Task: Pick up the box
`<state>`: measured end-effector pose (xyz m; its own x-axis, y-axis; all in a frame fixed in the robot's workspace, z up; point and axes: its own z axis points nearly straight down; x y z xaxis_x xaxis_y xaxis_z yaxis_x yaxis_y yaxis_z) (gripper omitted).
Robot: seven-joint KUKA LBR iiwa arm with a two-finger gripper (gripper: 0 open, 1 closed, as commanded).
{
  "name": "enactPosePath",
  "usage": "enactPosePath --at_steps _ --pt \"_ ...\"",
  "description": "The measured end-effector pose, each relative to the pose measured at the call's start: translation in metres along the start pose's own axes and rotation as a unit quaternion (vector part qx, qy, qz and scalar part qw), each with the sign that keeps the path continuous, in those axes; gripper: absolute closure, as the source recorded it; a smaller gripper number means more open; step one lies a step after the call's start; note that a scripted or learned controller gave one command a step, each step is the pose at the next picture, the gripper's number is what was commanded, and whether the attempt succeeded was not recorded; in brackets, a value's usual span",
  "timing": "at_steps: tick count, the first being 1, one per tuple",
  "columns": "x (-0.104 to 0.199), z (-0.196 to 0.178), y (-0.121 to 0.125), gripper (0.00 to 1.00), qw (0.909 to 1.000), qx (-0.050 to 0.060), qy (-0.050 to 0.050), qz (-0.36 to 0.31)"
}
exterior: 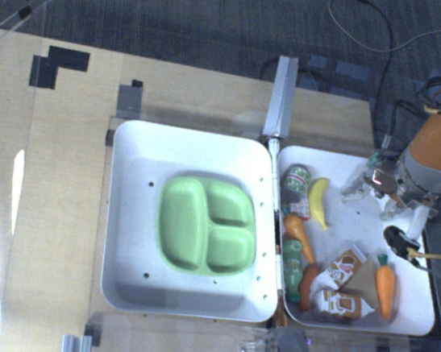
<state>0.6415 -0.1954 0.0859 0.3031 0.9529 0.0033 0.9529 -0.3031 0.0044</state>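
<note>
I judge this the approach: my gripper (382, 186) hangs at right bin's (426, 326) upper right, grip state unclear, and must drop toward the box (346, 270) at lower centre.

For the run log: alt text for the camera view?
The gripper hovers over the right bin, above a box, banana, can and carrots. The left bin holds a green divided tray.

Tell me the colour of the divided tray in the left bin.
Light green tray, clearest in the camera view.
</note>
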Motion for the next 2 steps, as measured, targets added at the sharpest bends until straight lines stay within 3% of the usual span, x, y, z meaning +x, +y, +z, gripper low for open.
enactPosePath --at_steps 1,2 --pt "0.0 0.0 0.0 0.0 1.0 0.0 0.0 0.0" --pt "-0.021 -0.003 -0.143 0.0 0.9986 -0.001 -0.001 -0.054"
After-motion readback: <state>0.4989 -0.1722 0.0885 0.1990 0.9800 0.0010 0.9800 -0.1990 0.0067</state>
